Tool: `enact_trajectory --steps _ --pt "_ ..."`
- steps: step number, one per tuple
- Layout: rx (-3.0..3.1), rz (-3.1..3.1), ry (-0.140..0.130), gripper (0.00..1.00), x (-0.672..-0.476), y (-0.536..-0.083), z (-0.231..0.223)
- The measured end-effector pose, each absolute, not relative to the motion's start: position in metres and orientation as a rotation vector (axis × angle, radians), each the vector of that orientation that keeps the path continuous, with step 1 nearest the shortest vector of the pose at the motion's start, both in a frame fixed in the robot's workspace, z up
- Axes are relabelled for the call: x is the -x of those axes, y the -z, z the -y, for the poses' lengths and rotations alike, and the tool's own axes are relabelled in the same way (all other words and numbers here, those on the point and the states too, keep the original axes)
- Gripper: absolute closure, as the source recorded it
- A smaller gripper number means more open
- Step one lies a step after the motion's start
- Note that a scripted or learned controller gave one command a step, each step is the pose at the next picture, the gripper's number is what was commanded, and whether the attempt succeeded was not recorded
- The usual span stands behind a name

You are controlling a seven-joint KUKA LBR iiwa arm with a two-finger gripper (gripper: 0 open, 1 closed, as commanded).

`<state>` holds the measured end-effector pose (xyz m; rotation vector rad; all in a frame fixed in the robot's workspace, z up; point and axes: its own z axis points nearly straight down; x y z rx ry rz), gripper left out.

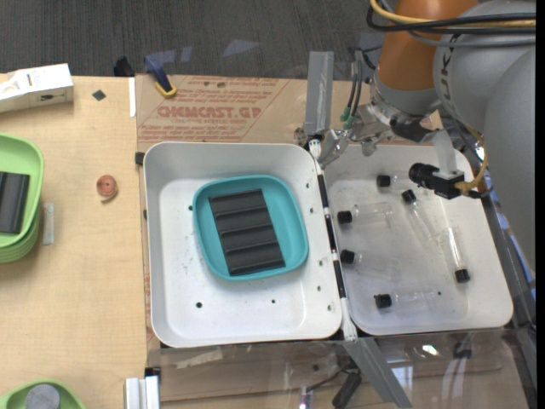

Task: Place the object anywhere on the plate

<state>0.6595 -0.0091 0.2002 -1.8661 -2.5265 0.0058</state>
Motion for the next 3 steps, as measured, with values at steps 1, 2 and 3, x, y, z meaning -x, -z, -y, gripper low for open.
enact_trajectory --steps 1,2,3 --pt "1.942 2.467 -0.008 0.00 -0.661 -0.379 0.038" --pt "1.963 2.448 -0.009 0.00 -0.660 -0.325 0.101" --pt "1.939 2.467 -0.007 0.00 -0.660 -0.286 0.178"
